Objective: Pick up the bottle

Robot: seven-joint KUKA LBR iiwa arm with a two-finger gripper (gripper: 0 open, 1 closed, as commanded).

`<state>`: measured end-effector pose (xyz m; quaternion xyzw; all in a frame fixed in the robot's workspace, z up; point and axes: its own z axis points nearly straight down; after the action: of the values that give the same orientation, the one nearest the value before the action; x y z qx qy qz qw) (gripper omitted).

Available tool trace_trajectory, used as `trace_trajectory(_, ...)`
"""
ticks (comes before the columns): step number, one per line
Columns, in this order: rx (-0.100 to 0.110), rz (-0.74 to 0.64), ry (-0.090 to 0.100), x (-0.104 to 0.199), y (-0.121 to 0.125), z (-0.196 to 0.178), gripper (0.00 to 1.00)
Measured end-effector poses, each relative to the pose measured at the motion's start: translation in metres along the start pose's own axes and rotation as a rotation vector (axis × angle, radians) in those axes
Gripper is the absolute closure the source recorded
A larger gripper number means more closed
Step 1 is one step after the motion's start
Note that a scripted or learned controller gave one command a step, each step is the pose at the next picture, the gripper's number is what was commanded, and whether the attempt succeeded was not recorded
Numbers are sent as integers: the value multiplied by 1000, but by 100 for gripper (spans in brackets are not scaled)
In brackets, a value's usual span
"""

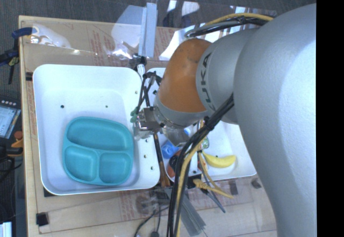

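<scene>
The arm (236,69) is down over the right bin (244,169), its orange band hanging just past the wall the two bins share, and that bulk covers most of what lies in there. The gripper (171,135) sits low beneath the band, right of the teal divided tray (98,150) and close above the bin floor. How wide it stands, I cannot tell: the wrist and a tangle of cables screen it. Just below it, right of the tray's lower corner, peeks something blue (168,150) with a reddish object beside it; that blue piece may be part of the bottle, but too little shows to be sure. Further right again lies a banana (220,161), untouched. So where are we? By my reading this is the reach-down, the grasp itself unconfirmed; nothing is visibly lifted, nothing seen between the gripper's parts. The lift is all to come. The tray sits alone in the left bin (48,123) on the counter (70,214).
</scene>
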<state>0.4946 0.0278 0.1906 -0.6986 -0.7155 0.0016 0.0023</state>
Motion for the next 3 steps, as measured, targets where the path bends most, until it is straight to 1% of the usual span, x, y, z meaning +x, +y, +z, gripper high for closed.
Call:
trace_trajectory(1, -2, 144, -2, 111, 8, -140, 100)
trace_trajectory(2, -6, 562, 1, 187, 0, -250, 100)
trace_trajectory(3, 1, 276, -3, 188, 4, -221, 100)
